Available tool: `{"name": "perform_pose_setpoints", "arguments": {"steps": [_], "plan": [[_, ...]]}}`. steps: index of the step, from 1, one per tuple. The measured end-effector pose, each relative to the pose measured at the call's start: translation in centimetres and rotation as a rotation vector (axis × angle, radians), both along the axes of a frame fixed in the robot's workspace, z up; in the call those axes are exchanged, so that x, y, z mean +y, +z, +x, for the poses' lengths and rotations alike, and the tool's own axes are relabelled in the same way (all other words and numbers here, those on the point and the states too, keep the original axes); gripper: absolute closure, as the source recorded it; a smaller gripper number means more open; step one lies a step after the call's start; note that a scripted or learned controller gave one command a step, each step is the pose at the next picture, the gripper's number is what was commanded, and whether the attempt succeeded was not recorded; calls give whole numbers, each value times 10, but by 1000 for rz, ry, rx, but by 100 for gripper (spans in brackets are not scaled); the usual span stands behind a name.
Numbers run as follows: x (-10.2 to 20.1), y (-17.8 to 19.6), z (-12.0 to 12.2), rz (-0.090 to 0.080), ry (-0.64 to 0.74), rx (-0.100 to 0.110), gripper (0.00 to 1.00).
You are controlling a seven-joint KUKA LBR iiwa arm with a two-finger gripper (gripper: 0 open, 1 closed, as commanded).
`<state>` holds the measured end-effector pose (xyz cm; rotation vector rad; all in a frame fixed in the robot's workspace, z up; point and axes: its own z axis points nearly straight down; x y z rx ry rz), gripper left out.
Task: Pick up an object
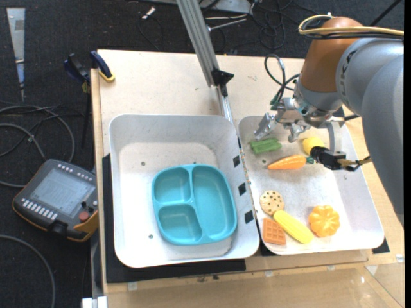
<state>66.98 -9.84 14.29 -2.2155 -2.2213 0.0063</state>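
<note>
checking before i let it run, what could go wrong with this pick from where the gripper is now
1. The gripper hangs at the far end of the right bin, with the green piece, the carrot and a yellow piece close together, so it may nudge a neighbour or catch two things.
2. That spot is near the bin's wall, so a finger could strike the rim.
3. The green piece looks flat and low, so a grasp may slip off it.

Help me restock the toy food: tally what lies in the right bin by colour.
Green: 1, green piece
Orange: 3, carrot, pumpkin, waffle
Yellow: 2, corn, yellow piece
Tan: 1, cookie
Total: 7
</note>
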Motion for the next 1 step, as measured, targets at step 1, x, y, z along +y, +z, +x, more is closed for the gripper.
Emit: {"name": "perform_pose_setpoints", "arguments": {"steps": [1], "plan": [[-1, 14, 2, -1, -1, -9, 100]]}}
